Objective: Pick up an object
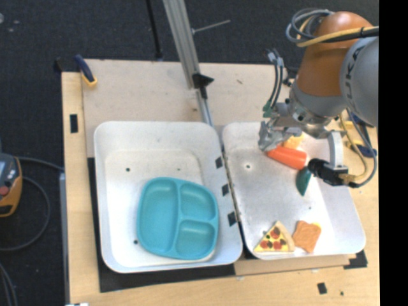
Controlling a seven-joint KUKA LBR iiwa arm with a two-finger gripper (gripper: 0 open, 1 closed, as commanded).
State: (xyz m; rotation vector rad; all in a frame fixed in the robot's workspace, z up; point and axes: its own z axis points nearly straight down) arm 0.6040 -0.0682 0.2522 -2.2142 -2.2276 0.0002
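My gripper [273, 138] hangs over the back of the right bin [268, 190], under the orange band of the arm. An orange carrot-shaped piece [288, 157] lies just to its right and below it, touching or very close to it; I cannot tell which. A yellow piece [294, 143] peeks out behind the carrot. A dark green piece [303, 182] lies further right. At the bin's front edge a pizza slice [275, 239] sits beside an orange toast-like piece [307, 236].
The left bin [127, 145] bears a light blue divided plate [178, 217]. A slanted aluminium post [185, 43] rises behind the bins. Cables and a black connector [328, 171] hang from the wrist over the right bin's right side.
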